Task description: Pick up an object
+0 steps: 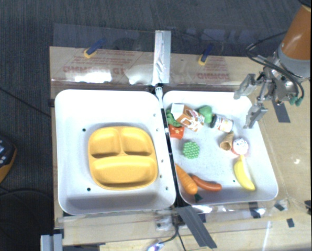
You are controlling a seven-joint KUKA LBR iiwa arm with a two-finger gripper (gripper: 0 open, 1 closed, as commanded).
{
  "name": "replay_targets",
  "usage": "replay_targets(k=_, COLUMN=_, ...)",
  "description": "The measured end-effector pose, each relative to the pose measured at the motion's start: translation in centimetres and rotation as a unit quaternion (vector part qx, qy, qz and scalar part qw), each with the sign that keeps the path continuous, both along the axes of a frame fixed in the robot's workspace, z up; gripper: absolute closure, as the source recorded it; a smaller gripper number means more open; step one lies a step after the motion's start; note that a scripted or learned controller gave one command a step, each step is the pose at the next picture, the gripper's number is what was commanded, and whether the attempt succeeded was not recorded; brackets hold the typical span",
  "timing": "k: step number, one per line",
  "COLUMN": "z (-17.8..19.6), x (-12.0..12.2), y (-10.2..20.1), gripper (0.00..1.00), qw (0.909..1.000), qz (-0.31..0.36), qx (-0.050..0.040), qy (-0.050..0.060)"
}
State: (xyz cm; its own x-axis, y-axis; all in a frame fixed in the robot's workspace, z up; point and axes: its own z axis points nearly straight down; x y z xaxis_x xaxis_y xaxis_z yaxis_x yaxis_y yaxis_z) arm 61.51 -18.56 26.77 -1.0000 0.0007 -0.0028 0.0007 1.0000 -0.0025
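We see the gripper (252,101) with its fingers spread wide and nothing between them, hovering at the upper right corner of the right bin (266,192). Just left of the lower finger lies a small jar (222,124), and below it a cone-shaped piece (227,140) beside a round red-and-white toy (241,146). Farther down rests a banana (243,174). Well to the left sit a green ball (191,149), a carrot (186,179) and a sausage (207,183). Beyond, the left bin (72,114) holds a yellow divided tray (123,156).
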Motion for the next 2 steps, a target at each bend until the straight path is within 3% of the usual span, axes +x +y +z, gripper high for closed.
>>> replay_targets(k=1, z=-9.6, x=-1.3, y=0.1, gripper=0.0, qw=0.9999, qz=0.013, qx=-0.0001, qy=0.0)
replay_targets(k=2, z=-17.7, x=-10.8, y=-1.4, gripper=0.0, qw=0.9936, qz=-0.113, qx=0.0012, qy=-0.004)
